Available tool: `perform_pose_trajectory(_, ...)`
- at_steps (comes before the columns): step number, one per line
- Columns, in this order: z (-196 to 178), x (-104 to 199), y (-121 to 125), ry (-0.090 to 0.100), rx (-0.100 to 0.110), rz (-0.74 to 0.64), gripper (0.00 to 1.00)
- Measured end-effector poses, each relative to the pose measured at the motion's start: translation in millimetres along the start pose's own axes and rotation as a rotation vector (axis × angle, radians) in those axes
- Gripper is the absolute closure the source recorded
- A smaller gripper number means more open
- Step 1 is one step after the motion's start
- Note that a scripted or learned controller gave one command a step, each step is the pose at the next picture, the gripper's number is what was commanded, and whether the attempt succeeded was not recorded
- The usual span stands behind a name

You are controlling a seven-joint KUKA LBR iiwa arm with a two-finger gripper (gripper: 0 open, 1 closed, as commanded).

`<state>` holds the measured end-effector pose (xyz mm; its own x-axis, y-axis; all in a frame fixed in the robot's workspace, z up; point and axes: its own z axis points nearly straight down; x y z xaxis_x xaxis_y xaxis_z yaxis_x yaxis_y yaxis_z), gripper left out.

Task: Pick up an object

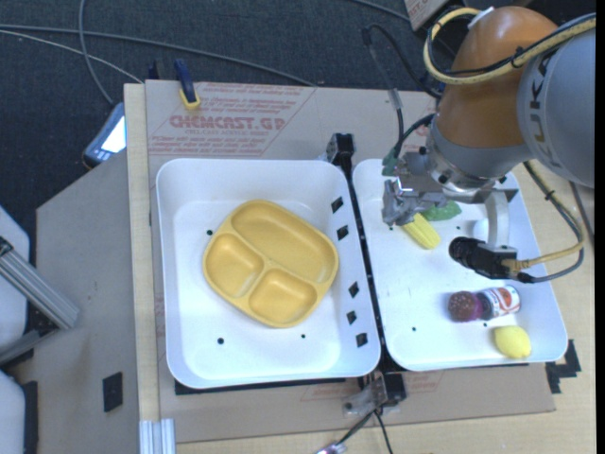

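Note:
My gripper (405, 208) hangs over the upper left part of the right bin (406, 334). Directly under and beside it lies a yellow corn-like piece (423, 235) with a green end (442, 212); it appears to touch the gripper's tip. Lower right in the same bin are a dark purple ball (463, 305), a small red and white can (502, 301) lying against it, and a yellow lemon (512, 341) near the front right corner.
The left bin (184, 282) holds a yellow divided plate (271, 261) in its middle. A black fitting with a yellow cable (480, 256) from the arm lies across the right bin. The arm's orange and grey body (501, 74) overhangs the bin's back.

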<state>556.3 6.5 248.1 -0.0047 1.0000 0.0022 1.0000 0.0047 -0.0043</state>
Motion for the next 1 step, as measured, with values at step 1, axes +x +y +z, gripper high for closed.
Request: perform_pose_trajectory(1, 3.9, 52.6, -12.8, 0.001, 0.000, -0.001, 1.00)
